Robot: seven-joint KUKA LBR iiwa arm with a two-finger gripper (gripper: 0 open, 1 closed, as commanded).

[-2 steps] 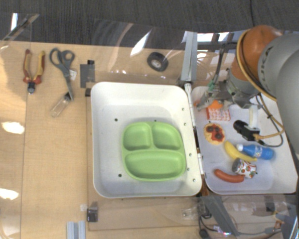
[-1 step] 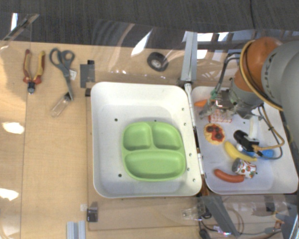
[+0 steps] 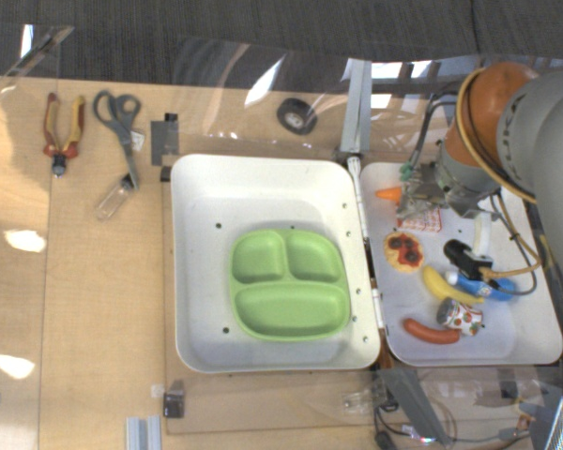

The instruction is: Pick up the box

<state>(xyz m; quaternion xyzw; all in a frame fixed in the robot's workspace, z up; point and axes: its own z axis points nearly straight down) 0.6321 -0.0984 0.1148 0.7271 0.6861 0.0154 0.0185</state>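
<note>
overhead, slanted view of a wooden bench (image 3: 94, 326) with two shallow white bins side by side. the bin on the view's left (image 3: 197, 251) holds a green divided plate (image 3: 289, 284). the bin on the view's right (image 3: 530, 340) holds a scatter of small toy foods.

the grey arm (image 3: 544, 111), with its orange band, reaches in from the view's right and hangs low over the far end of that bin. its gripper (image 3: 422, 193) sits directly above the box (image 3: 420, 221). the box is a small flat red-and-white pack lying on the bin floor, between an orange carrot-like piece (image 3: 388, 194) and a round pizza toy (image 3: 403, 250). nearer the camera lie a banana (image 3: 440, 282), a red sausage (image 3: 431, 331) and a printed can (image 3: 463, 319).

you cannot tell whether the jaws are released or clenched, because the wrist hides them. the gripper may be touching the box or just above it; the slant leaves that unsure.

as for progress, the approach looks done, since the gripper is lined up over the box. the box appears to rest on the bin floor, so the grasp is unconfirmed and the lift is left to do.
</note>
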